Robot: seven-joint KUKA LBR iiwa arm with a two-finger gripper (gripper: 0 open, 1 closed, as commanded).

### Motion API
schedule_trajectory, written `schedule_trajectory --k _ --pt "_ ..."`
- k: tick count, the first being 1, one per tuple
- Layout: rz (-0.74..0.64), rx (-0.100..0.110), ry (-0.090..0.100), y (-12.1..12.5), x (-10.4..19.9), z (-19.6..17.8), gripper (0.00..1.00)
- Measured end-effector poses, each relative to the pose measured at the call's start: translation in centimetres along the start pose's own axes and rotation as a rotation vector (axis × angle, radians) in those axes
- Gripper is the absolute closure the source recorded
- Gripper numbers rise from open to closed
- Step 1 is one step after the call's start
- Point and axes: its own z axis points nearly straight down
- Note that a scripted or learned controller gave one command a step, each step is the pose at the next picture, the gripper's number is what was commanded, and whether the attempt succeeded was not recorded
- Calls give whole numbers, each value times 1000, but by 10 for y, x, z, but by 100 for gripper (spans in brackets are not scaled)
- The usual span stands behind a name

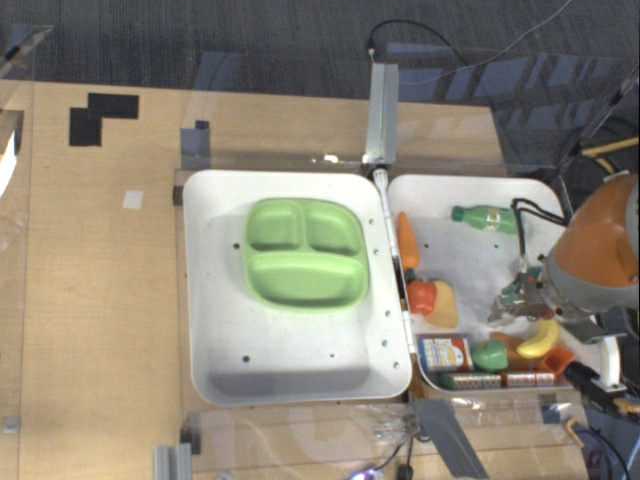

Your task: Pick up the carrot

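Observation:
The carrot [407,240] is a slim orange piece lying lengthwise against the left wall of the right bin [440,190], near its back. My gripper [517,302] hangs low over the right part of that bin, well to the right of the carrot and a little nearer the front. It is apart from the carrot, with bare bin floor between them. The grey arm with its orange band [600,238] comes in from the right, above the gripper.
A green bottle [485,218] lies at the bin's back. A red fruit [422,296] and a yellow piece [444,306] sit just in front of the carrot. A banana [540,340], a green pepper [490,354] and a small carton [445,352] crowd the front. The left bin [215,348] holds a green divided plate [305,253].

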Motion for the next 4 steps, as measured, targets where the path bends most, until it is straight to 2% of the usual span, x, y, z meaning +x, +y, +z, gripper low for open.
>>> schedule_trajectory --k 1,2,3,4 --pt "-120 9 1 -4 -33 -100 100" --pt "-209 0 -1 2 27 0 100" --pt "-28 1 -2 -3 -35 1 100" --pt "-138 11 2 10 -45 -8 100"
